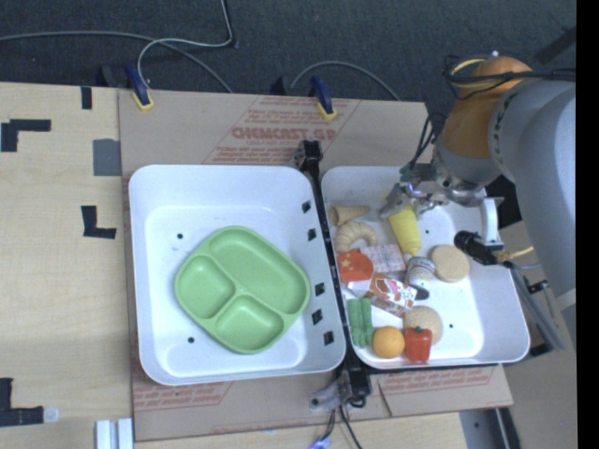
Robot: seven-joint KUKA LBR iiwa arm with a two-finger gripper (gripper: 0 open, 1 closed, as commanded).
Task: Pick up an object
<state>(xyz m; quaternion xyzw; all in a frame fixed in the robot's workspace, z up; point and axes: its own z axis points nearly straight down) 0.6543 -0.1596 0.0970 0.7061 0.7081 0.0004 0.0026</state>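
Note:
The right bin (pixel 487 340) holds several toy food items. A yellow bottle-shaped piece (pixel 405 230) lies near its back middle. My gripper (pixel 409 200) hangs just above that piece's far end, open, its fingers spread to either side with nothing held between them. A croissant (pixel 357 236) lies to the left of the yellow piece. A round tan bun (pixel 450 263) and a small can (pixel 421 271) lie to its right and front.
A red piece (pixel 356 267), a printed packet (pixel 392 291), a green vegetable (pixel 359 318), an orange (pixel 387 341) and a red pepper (pixel 418 344) crowd the right bin's front left. The left bin (pixel 150 204) holds a green divided plate (pixel 241 288). The arm fills the right side.

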